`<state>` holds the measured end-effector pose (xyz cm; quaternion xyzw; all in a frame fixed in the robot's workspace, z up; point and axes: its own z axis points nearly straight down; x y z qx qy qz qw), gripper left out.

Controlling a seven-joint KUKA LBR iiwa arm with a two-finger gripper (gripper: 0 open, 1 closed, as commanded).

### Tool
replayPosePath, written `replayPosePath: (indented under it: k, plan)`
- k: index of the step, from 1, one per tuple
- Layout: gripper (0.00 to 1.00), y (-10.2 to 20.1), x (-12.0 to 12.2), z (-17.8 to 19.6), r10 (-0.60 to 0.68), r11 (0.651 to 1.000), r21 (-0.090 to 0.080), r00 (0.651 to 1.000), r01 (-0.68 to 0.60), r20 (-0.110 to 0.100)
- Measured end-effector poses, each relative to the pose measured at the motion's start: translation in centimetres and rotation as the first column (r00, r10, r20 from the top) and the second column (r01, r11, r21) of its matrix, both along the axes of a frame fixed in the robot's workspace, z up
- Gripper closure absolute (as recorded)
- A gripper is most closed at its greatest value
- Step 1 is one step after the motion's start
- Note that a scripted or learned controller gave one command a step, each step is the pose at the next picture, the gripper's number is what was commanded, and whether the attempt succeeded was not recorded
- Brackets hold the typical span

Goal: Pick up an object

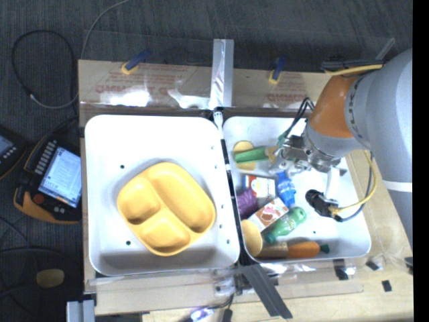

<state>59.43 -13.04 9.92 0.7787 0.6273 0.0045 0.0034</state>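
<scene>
Looking down on your bench, you saw the arm's gripper (289, 161) low in the right bin (348, 237), just above a blue object (286, 190) among crowded toys; whether it was clenched could not be told. A yellow divided tray (165, 207) lay in the left bin (107, 146).

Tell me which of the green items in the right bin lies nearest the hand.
The green piece at the bin's far left, beside the yellow one. It lies just left of the hand; the green bottle lies farther off, toward the near wall.
</scene>
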Motion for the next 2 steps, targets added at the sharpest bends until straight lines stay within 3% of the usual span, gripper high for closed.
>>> replayPosePath:
  k: [1, 2]
  plan:
    - [1.00, 3.6, 2.8, 11.4, 0.007, 1.000, -0.003, 1.000, -0.007, -0.015]
    - [1.00, 4.4, 7.2, 17.1, -0.105, 0.994, -0.005, 0.994, 0.105, -0.014]
